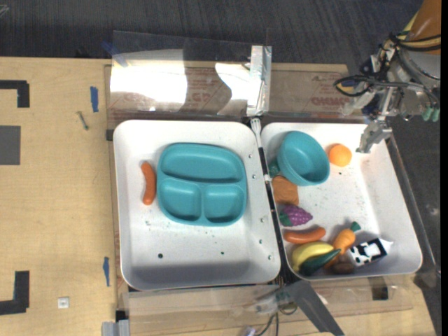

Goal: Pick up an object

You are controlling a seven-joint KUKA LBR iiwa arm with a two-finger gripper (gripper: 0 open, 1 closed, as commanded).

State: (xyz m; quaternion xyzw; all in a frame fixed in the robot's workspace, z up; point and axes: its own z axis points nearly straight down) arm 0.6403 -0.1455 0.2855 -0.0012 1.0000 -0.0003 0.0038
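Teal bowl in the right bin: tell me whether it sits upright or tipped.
Tipped. The teal bowl leans on its side against the right bin's left wall, its opening facing up and to the right, with nothing visible inside.

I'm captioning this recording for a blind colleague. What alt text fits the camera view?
A robot arm's gripper hangs over the far right corner of the right bin, which holds a teal bowl, an orange ball and a pile of toy food. The left bin holds a teal divided plate and a toy sausage.
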